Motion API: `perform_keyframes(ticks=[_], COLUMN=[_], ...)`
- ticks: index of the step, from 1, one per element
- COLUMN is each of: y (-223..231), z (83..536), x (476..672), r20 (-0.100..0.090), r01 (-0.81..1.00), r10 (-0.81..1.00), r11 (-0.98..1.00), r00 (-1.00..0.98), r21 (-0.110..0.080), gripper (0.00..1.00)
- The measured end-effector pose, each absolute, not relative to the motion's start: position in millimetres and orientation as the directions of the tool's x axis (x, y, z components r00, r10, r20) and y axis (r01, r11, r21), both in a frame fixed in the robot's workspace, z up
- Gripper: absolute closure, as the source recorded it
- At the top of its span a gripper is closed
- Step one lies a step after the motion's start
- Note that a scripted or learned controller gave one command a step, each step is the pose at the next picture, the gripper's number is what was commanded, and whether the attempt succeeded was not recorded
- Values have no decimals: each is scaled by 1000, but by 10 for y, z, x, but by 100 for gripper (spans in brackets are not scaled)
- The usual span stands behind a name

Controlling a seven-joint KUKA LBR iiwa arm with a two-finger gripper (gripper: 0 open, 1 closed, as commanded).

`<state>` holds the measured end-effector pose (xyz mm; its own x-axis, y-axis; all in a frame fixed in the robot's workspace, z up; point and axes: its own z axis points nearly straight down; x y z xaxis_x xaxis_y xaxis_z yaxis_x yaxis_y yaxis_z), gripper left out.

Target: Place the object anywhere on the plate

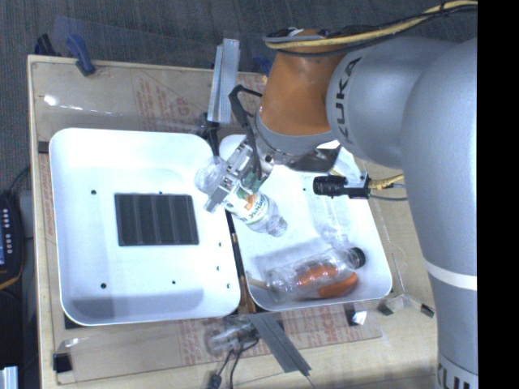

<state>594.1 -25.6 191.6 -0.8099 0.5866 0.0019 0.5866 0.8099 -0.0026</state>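
Note:
A dark ribbed plate (156, 219) lies flat in the middle of the left white bin (81, 160). My gripper (225, 183) hangs over the divide between the two bins, just right of the plate's upper right corner. Its clear fingers (212, 178) are shut on the top end of a clear plastic bottle with a green and white label (258, 211). The bottle slants down to the right, over the left edge of the right bin (381, 274). The grey arm with its orange band (296, 96) covers the back of the right bin.
In the right bin lie a clear bottle with a black cap (339, 232) and a crumpled clear bottle with an orange item (316, 277) near the front wall. A black connector (328, 186) sticks out from the wrist. Metal brackets (223, 79) stand behind and in front of the bins.

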Motion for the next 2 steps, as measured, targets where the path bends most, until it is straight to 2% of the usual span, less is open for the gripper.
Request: perform_keyframes(ticks=[1,2], y=[305,1011], z=[1913,2821], x=[5744,5595], r20=[2,0], r01=[581,595], r10=[581,595], r11=[814,804], r00=[-814,-804], r21=[-3,0], gripper=[0,0])
